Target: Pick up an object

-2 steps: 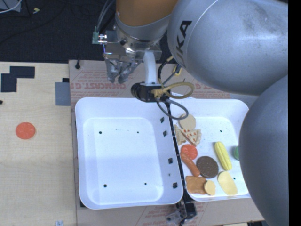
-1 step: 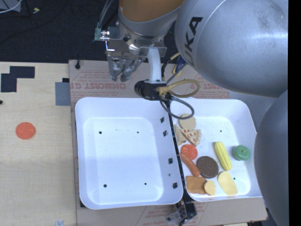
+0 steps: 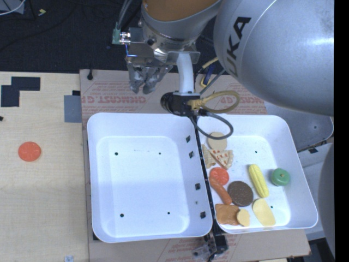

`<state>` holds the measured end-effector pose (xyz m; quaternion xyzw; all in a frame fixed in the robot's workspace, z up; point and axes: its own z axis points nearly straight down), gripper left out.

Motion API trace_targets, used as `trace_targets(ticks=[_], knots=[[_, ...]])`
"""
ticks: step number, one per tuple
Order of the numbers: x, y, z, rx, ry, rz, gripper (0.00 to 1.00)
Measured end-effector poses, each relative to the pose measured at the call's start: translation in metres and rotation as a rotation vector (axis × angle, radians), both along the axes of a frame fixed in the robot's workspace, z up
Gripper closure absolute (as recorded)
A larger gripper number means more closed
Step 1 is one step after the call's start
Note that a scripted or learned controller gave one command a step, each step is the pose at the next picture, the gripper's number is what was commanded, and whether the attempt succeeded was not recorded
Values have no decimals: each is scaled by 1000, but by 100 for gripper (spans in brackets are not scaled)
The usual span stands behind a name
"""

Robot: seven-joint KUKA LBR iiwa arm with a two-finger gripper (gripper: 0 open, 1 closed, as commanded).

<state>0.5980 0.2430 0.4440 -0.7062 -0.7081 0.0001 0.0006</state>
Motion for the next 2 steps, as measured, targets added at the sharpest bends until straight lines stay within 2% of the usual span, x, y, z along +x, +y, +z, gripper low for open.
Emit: trace_targets(ticks=[2], knots=[[-15,0,34,-1,1,-1,100]])
